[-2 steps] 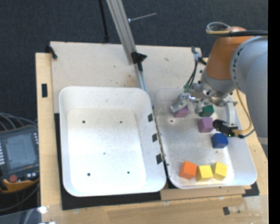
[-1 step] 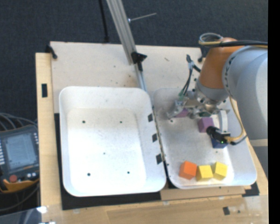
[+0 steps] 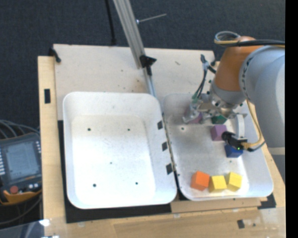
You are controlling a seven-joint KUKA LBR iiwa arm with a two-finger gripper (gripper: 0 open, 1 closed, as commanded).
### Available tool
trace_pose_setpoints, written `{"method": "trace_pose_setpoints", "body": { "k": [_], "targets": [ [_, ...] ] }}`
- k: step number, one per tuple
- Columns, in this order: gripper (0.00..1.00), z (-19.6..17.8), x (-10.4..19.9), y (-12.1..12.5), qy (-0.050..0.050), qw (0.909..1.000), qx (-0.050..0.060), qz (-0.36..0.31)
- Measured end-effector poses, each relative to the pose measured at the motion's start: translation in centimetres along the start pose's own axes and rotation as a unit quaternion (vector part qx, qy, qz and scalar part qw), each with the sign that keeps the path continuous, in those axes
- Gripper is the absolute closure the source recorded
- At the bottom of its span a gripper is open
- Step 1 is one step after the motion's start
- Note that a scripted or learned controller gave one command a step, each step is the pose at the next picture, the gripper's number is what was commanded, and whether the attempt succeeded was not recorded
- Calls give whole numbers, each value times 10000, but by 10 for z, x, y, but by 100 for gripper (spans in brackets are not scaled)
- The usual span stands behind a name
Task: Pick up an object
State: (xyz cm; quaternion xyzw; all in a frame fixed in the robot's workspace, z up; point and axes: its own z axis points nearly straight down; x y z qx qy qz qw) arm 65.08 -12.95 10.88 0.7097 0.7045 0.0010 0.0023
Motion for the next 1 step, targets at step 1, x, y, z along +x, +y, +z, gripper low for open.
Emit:
{"method": "trace_pose_setpoints", "body": {
  "k": [1],
  "targets": [
    [100, -44, -2, 4, 4, 10000, -3, -16]
  ]
}}
